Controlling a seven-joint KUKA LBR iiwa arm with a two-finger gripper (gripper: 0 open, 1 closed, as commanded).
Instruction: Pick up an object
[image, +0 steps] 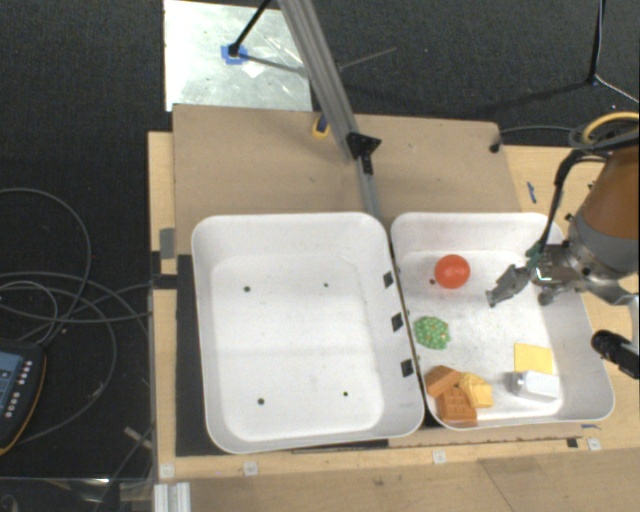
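Item: single arm (610, 215) entering from the right, its hand (512, 283) poised over the right bin (575, 325); whether the hand is open or closed cannot be told, and nothing is visibly gripped. Contents of right bin: red ball (452, 271) near the upper left, close to the hand; green speckled disc (432, 332) below it beside the bin divider; orange waffle-like block (452, 396) touching a yellow piece (478, 389) at the lower left; yellow square block (534, 357) just above a grey-white block (532, 384) at the lower right. Left bin (215, 300): bare white floor on the worktop (260, 160). Handling note: the ball is likely the nearest candidate, but it rolls; centre it between the fingers before closing. The touching orange and yellow pieces risk a double or glancing grasp.
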